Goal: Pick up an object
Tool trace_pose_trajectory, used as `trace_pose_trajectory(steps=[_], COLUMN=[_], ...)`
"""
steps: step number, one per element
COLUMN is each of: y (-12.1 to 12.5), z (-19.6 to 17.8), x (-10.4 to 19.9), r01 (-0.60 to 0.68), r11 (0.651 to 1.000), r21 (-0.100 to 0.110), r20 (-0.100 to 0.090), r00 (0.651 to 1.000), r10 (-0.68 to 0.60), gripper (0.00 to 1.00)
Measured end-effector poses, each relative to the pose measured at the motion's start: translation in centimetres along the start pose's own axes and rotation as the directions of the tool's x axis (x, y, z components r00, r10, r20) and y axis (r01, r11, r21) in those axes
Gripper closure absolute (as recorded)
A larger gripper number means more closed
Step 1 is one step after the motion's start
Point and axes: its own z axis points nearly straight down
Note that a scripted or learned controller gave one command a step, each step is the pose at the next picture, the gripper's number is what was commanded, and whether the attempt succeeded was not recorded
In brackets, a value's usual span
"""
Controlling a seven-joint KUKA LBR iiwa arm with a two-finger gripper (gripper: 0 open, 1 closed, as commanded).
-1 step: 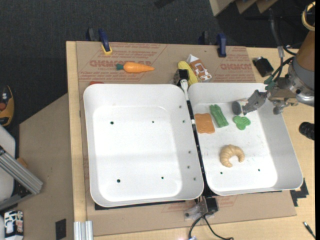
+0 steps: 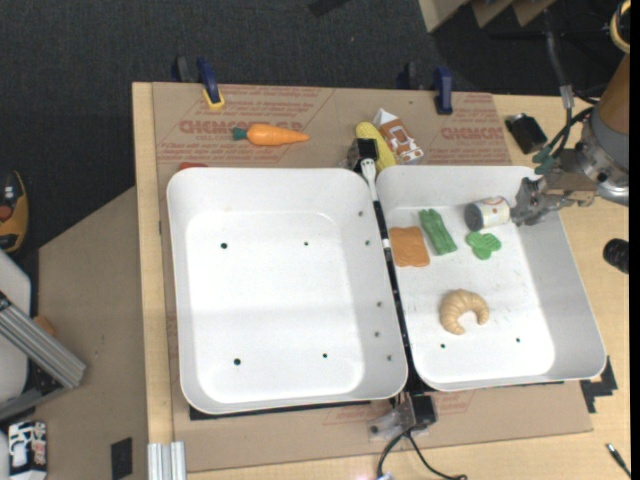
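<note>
The right bin (image 2: 560, 298) holds a tan croissant (image 2: 463, 310) near its middle. Further back lie a flat orange slab (image 2: 409, 246), a long green piece (image 2: 436, 231), a small green lump (image 2: 484, 245) and a small white can with a red end (image 2: 487, 212) on its side. My gripper (image 2: 527, 206) hangs over the bin's far right corner, just right of the white can and close to it. Nothing shows as held in it.
The left bin (image 2: 200, 298) sits beside the right one. Behind the bins on the cardboard lie an orange carrot (image 2: 270, 135), a yellow and black item (image 2: 370, 146) and a small brown box (image 2: 400, 140). Blue clamps (image 2: 443, 90) hold the board's far edge.
</note>
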Motion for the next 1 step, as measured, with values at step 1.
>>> trace_pose_trajectory(steps=[1], y=[-3.35], z=[6.21], x=[11.46], r01=[0.010], r11=[1.000], r21=[0.014], r20=[-0.007], r00=[1.000], r10=[-0.010], gripper=[1.00])
